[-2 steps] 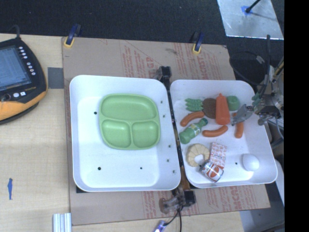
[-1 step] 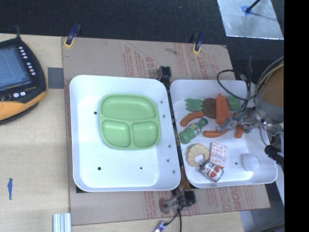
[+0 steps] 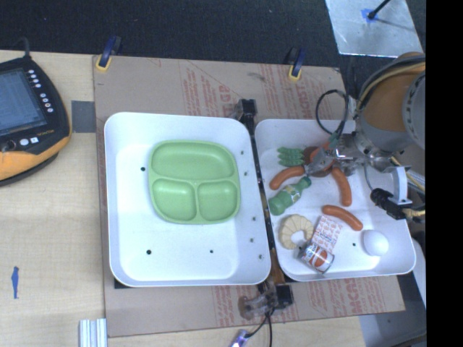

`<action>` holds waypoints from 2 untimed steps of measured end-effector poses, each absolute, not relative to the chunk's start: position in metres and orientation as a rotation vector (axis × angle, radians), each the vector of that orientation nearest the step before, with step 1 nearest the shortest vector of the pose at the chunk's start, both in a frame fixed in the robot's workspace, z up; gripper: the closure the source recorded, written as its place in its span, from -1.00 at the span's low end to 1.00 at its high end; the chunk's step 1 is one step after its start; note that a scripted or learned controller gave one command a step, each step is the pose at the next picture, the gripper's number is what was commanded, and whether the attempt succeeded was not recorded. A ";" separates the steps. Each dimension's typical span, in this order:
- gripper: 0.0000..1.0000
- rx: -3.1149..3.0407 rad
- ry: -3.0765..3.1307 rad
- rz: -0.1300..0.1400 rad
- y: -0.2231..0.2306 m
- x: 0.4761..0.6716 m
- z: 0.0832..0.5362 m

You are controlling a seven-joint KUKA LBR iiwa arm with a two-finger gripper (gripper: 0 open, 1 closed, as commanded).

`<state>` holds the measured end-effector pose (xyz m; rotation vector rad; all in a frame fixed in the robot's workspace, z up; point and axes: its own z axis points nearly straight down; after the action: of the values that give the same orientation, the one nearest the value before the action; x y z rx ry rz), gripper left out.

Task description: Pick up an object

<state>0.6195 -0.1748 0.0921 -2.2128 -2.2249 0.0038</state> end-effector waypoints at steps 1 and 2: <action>-1.00 -2.201 -2.209 0.010 -0.190 0.653 0.097; -1.00 -2.209 -2.216 0.008 -0.210 0.655 0.109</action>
<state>0.6546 -0.2104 0.1087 -2.2094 -2.2162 0.0078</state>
